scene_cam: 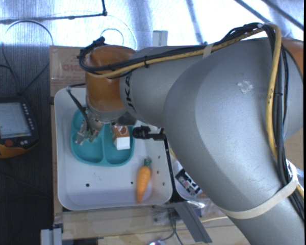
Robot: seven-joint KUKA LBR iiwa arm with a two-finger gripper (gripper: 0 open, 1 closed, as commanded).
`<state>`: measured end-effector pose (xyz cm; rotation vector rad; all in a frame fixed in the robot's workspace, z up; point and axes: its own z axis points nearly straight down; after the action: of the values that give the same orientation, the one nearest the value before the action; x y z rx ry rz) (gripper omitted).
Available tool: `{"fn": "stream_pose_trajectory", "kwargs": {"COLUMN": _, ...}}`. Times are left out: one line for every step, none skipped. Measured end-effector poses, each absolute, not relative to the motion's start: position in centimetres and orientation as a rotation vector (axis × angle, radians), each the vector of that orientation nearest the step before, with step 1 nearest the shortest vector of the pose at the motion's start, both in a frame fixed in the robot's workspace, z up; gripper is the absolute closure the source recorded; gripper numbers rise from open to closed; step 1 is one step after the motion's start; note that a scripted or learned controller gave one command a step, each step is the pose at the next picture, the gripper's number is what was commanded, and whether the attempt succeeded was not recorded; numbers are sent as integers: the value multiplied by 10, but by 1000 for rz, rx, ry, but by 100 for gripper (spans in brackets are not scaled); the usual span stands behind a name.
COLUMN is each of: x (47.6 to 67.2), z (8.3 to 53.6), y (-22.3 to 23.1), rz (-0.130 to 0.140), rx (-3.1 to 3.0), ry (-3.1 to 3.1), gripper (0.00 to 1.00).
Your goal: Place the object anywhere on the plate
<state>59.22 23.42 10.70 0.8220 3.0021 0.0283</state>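
We saw the grey arm (209,116) sweep in from the right and fill much of the frame, its orange band (106,78) sitting above the wrist as it pointed down into the left white bin (66,188). The gripper (86,132) hung low over the left half of the teal plate (99,154), close to its surface or touching it. We could not tell how its jaws stood, nor whether anything was caught in them, since the wrist hid most of them.

We counted one plate, divided into two compartments. One small block (122,138), brown above and white below, lay in the plate's right compartment, just beside the gripper. One toy carrot (143,181) lay on the bin floor, off the plate, near its lower right edge. One handheld pendant (11,124) rested on the dark surface to the left.
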Motion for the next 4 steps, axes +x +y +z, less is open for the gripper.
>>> {"fn": "stream_pose_trajectory", "kwargs": {"x": 537, "z": 243, "y": 235, "rz": 15, "rx": 749, "ry": 3038, "gripper": 100}}
{"fn": "stream_pose_trajectory", "kwargs": {"x": 578, "z": 139, "y": 232, "rz": -8, "rx": 477, "ry": 3111, "gripper": 100}}
{"fn": "stream_pose_trajectory", "kwargs": {"x": 513, "z": 206, "y": 234, "rz": 3, "rx": 394, "ry": 3113, "gripper": 100}}
{"fn": "stream_pose_trajectory", "kwargs": {"x": 556, "z": 112, "y": 233, "rz": 0, "rx": 698, "ry": 3062, "gripper": 100}}
